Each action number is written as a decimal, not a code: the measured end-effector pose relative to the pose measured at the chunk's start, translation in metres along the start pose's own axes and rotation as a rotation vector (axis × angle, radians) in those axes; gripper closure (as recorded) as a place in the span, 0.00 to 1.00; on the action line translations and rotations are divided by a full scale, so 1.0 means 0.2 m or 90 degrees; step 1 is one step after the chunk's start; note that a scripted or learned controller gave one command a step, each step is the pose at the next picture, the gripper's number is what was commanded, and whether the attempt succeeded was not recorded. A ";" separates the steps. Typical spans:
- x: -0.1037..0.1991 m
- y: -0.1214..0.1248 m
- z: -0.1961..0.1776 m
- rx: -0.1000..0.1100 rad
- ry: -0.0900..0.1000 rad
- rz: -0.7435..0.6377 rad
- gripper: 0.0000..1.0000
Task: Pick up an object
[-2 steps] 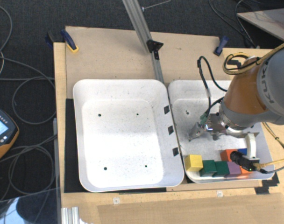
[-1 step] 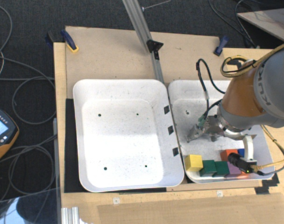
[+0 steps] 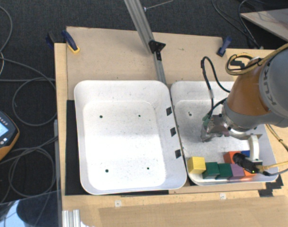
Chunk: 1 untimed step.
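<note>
pincer [image 3: 208, 134]: low over bare floor of right shallow white plastic bin [image 3: 193, 103], you cannot tell its state | blocks: yellow cube [image 3: 197, 164], green block [image 3: 217, 170] at near wall, beside it | progress: nothing lifted yet, pick remains

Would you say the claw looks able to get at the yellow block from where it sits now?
Probably yes: the claw hangs in the right bin, and the yellow block lies nearby at the front edge, top uncovered, with a green block touching its right side.

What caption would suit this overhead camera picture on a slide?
Robot arm's tool lowered into the right bin, above coloured blocks clustered along its near edge.
</note>
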State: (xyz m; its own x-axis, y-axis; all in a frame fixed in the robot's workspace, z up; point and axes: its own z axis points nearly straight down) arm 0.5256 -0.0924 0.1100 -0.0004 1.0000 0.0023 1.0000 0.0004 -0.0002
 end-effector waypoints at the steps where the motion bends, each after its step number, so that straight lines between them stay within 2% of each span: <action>1: 0.04 -0.03 -0.24 -0.003 -0.001 -0.001 1.00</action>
State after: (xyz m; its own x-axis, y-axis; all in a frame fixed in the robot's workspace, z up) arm 0.5207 -0.0851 0.1588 -0.0018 1.0000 0.0001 1.0000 0.0018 0.0046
